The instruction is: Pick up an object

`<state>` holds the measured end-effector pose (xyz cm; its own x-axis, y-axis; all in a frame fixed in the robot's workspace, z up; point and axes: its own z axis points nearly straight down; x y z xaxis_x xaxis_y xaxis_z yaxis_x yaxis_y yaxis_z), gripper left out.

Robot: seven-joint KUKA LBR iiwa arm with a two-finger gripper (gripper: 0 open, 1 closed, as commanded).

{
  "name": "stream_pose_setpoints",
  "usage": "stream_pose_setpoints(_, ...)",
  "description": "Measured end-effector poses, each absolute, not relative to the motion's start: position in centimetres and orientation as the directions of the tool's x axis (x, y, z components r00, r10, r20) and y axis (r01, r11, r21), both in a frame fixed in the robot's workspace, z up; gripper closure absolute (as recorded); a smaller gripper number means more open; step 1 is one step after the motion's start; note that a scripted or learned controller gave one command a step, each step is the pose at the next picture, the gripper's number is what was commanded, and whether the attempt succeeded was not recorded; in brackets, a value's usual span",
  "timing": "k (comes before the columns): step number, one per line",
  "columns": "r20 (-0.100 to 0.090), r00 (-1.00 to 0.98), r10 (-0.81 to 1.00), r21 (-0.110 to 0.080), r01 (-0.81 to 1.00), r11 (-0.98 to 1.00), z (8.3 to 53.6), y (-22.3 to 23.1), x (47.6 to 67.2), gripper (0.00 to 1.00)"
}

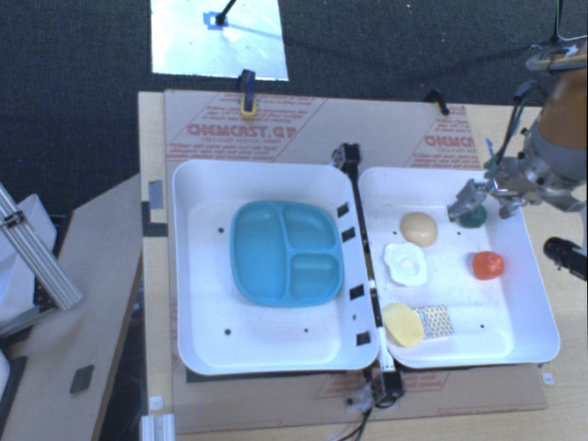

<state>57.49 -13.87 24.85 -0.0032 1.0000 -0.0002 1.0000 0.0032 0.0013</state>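
The right bin [537, 333] holds several small items: a tan egg-shaped piece [419, 228], a white fried-egg toy [405, 265], a red tomato-like ball [488, 265], a yellow lump [401, 324] against a speckled grey block [437, 321], and a dark green piece [474, 217]. My gripper [484, 209] hangs over the bin's far right part, open, with its fingers spread to either side. The green piece sits just under it, close to the left finger [461, 207]. I see nothing clamped between the fingers.
A blue divided plate [285, 253] lies in the left bin [197, 338]. A black-clipped divider [358, 255] runs between the bins. The arm's grey body [560, 145] stands over the right bin's far right corner. Cardboard [276, 131] lies under both bins.
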Motion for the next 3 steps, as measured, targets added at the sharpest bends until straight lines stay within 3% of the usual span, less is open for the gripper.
stream_pose_setpoints(3,0.000,-0.001,1.000,-0.001,1.000,0.001,8.9,-13.3,58.8,0.00)
